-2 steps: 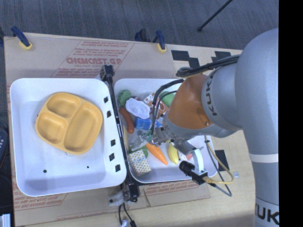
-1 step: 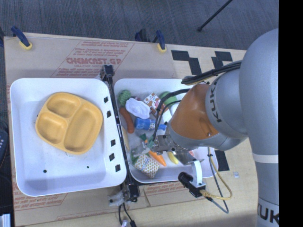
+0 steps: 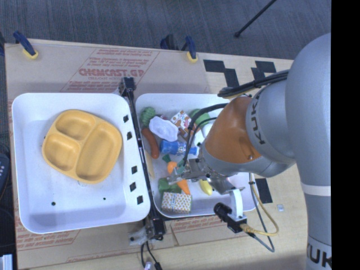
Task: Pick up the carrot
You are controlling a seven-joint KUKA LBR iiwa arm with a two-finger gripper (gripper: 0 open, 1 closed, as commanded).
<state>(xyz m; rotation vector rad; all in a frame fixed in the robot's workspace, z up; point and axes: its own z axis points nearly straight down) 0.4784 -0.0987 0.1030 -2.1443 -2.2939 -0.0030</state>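
Orange carrot [image 3: 151, 142] lies lengthwise (tip pointing bench-front) beside divider.

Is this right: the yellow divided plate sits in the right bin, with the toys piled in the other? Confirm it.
Not quite. The camera view shows the yellow divided plate in the left bin, not the right. The toys, with the carrot among them, are piled in the right bin, where the arm reaches in.

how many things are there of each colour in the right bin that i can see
orange: 3, hot dog, small piece, carrot
green: 3
white: 1
blue: 1
yellow: 1
patterned: 2
total: 11; the arm hides more
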